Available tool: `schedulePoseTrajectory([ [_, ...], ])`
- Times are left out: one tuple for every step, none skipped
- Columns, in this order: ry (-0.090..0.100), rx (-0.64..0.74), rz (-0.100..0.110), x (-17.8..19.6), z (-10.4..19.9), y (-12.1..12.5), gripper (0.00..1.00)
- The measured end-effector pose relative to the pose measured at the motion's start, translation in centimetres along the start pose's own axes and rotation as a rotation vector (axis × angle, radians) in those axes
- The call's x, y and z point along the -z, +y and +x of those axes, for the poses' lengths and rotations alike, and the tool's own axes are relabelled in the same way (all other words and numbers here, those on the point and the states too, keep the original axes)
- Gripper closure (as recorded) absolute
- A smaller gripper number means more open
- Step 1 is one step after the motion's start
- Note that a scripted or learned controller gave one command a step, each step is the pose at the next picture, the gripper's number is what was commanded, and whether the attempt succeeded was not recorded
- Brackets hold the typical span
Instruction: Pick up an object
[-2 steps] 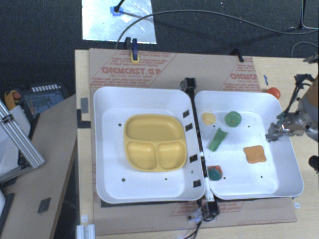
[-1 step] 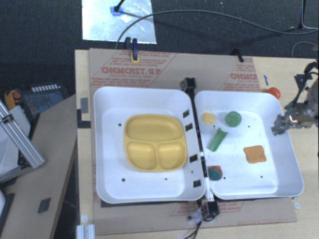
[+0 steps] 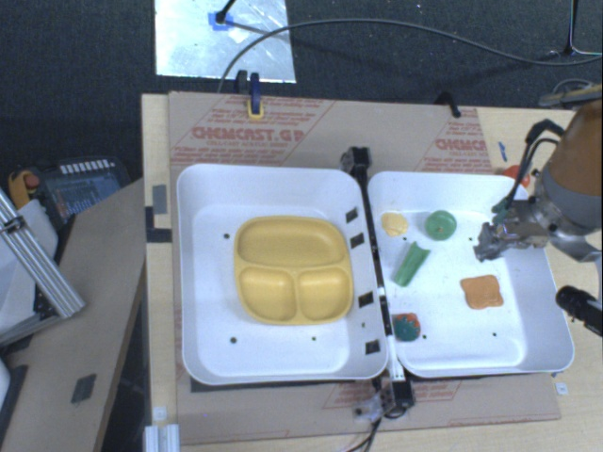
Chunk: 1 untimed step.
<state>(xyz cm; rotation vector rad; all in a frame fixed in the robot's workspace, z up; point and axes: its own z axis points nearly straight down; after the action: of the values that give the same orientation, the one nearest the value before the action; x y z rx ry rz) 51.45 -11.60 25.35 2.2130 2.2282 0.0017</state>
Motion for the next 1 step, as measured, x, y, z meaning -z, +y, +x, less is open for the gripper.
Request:
schedulePoseTrajectory([
  [0.0, -0.001, -0.001, 0.15, 4.58, 1.01, 1.0],
])
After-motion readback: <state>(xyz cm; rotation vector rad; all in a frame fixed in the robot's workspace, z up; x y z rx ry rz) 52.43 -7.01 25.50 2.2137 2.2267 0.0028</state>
